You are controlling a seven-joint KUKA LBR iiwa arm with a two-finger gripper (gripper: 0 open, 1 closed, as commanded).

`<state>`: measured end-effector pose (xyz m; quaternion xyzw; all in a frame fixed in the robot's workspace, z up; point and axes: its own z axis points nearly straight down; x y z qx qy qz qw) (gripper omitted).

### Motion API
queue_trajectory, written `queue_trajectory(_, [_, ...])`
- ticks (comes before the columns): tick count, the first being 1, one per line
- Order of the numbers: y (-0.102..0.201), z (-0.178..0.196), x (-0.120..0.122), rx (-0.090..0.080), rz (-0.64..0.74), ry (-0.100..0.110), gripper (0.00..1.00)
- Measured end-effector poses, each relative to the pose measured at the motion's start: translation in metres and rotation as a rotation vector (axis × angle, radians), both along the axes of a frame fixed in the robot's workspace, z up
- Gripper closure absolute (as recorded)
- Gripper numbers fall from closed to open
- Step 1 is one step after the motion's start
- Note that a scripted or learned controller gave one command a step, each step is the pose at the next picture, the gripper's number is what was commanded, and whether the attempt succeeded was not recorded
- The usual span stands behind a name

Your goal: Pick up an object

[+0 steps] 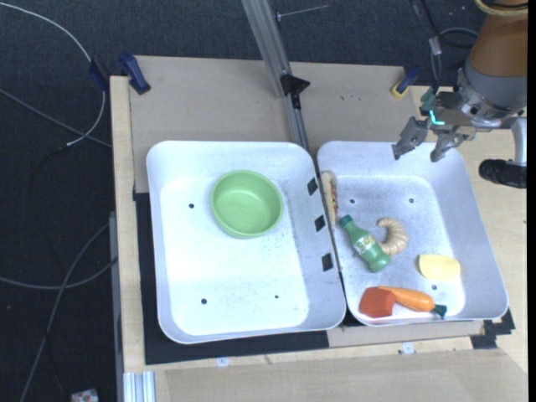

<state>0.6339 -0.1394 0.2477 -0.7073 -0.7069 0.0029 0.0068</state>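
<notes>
Camera view, looking down at a slant on the bench [218,99], which carries two shallow white bins side by side. The arm [501,44], grey with an orange band above the wrist, enters at the upper right. Its gripper [427,143] hangs over the far right corner of the right bin [469,224]; the two fingers [409,140] are spread apart with nothing between them.

Right bin, contents: a green bottle [363,244] lies tilted near the bin's middle, its cap toward the left wall. A tan curved piece [394,234] sits just beside the bottle, to its right, and appears to touch it. A pale yellow piece [439,267] lies near the right wall. An orange carrot [405,298] with a dark green tip lies along the near edge, and a red-orange piece [376,303] lies against its left end in the near left corner. A slim tan stick-like item [330,198] lies along the left wall. All of these lie well apart from the gripper.

Left bin [180,249], contents: a green bowl [246,203], upright, in the far half, nearer the right wall.

A metal pole [270,32] crosses the far edge of the bench and ends between the two bins. Blue clamps [134,72] grip the bench's far edge.
</notes>
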Motion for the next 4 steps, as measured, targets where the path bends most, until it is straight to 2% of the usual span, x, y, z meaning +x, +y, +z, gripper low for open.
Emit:
queue_trajectory(1, [0.0, 0.004, 0.001, -0.001, 0.001, -0.006, 0.0])
queue_trajectory(2, [0.004, -0.04, 0.004, 0.0, 0.002, 0.001, 0.0])
queue_trajectory(4, [0.013, -0.156, -0.002, 0.0, 0.0, 0.003, 0.0])
